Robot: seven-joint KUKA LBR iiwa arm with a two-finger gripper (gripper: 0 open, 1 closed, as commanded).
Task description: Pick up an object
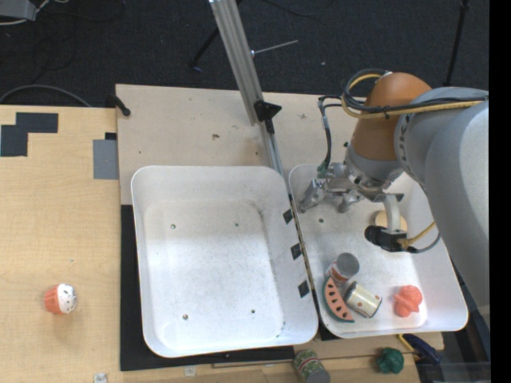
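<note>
We saw the table (48, 214) spread under everything, pale wood on the left with a lighter board further back. The grey arm (447, 158) came in from the right, its orange band (387, 114) sitting above the wrist. The left bin (152, 214) was the wider of the two white trays, and the right bin (443, 309) lay against its side, with small black clips (297, 250) along the shared edge. A long aluminium rail (238, 50) slanted down from the back toward the place where the two bins met.

The hand (324, 200) hung over the far part of the right bin, close to the shared edge. We could not tell whether it was released or clenched, and we saw nothing grasped in it.

The things to pick lay in the near part of the right bin, well apart from the hand. A red curved slice (334, 302) lay nearest the left bin, touching a pale cylinder (364, 300) on its side. A grey-topped can (345, 265) sat just behind them. An orange lump (408, 300) rested alone to their right.

Outside the bins, a green lump (390, 361) and a dark can (308, 365) lay at the near edge of the table. A small orange and white ball (61, 299) sat far off on the wood at the left.
</note>
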